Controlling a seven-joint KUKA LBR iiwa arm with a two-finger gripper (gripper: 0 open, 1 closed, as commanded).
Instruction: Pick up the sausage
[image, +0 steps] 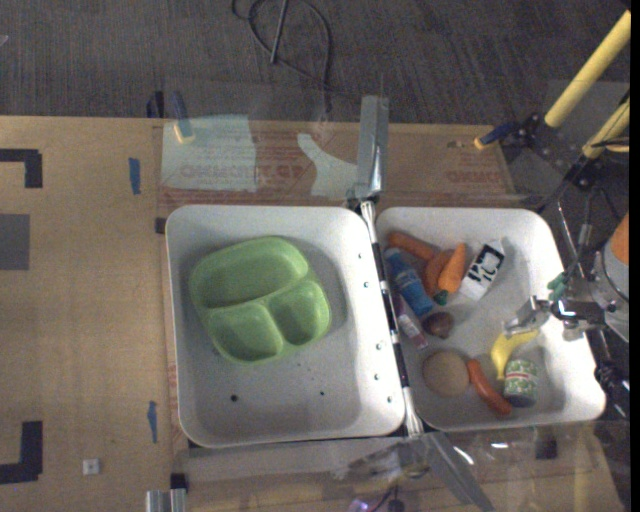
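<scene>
1. Approach step in hand, by judgement: gripper (532, 318) hanging over the right bin (540, 232), near its right wall, nothing seen between the fingers.
2. State of the jaws: cannot tell from this slant, too small and cluttered at the wrist.
3. Sausage (487, 388) lying flat near the front of the right bin, reddish-orange, angled, one end touching or just beside the round brown potato-like item (446, 372), other end just beside the small green-and-white can (520, 380).
4. Banana (510, 349) just above the sausage, between it and the gripper.
5. Elsewhere in the right bin: carrot (452, 268), blue tube (407, 284), white carton (484, 270), all toward the back and left, well apart from the sausage.
6. Left bin (200, 400) carrying a green divided plate (262, 298).
7. Next move, by judgement: shift toward the front and slightly left, past the banana; line up across the sausage's narrow width; descend at its middle, where can and potato crowd least.
8. Risk: nudging the can or catching the banana instead.
</scene>
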